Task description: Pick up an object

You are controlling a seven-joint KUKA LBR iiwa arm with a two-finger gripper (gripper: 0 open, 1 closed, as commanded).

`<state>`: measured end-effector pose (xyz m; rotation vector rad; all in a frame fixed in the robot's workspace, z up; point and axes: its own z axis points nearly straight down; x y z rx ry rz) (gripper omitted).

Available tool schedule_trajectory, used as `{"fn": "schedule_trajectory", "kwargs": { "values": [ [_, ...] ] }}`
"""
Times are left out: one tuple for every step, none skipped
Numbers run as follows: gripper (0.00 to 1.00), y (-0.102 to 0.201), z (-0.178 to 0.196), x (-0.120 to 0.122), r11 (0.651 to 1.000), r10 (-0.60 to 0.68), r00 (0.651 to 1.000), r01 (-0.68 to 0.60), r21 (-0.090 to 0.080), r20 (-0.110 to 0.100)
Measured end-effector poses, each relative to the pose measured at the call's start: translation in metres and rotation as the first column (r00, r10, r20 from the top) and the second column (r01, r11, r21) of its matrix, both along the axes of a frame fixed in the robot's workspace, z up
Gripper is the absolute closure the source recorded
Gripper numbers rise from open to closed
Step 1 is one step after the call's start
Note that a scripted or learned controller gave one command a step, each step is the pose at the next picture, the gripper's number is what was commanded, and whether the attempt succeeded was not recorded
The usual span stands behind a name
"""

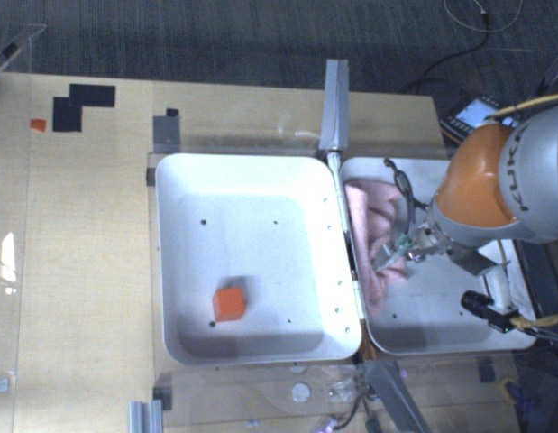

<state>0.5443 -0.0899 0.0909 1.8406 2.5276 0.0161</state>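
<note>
Gripper low over the pink cloth in the right bin

Nearest, an orange block (229, 304) sits alone in the left bin (260, 179), well left of the gripper (397, 246). Farther right, the crumpled pink cloth (367, 233) lies lengthwise, near to far, against the right bin's (423, 332) left wall, directly beneath the gripper; its grasp can't be made out.

Two shallow white bins side by side on a pale wooden bench (80, 269). In the left bin (251, 188), a small orange block (229, 304) near the front left, well apart from the walls. In the right bin (423, 323), a crumpled pink cloth (369, 219) lying along the left wall. Grey arm (522, 188) with orange band reaching in from the right, gripper (397, 249) low over the cloth's right edge. Black shapes (76, 105) on the bench at far left.
</note>
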Motion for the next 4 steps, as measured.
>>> {"fn": "schedule_trajectory", "kwargs": {
  "values": [
    [1.00,-0.001,0.014,0.004,1.000,0.001,1.000,-0.001,-0.003,0.013],
    [0.00,-0.001,0.014,0.004,1.000,0.000,1.000,0.000,-0.003,0.013],
    [0.00,0.018,0.096,0.030,0.977,0.212,0.977,-0.212,-0.002,-0.008],
    [0.00,-0.030,0.005,0.031,0.976,0.218,0.976,-0.218,-0.002,-0.008]
  ]
}}
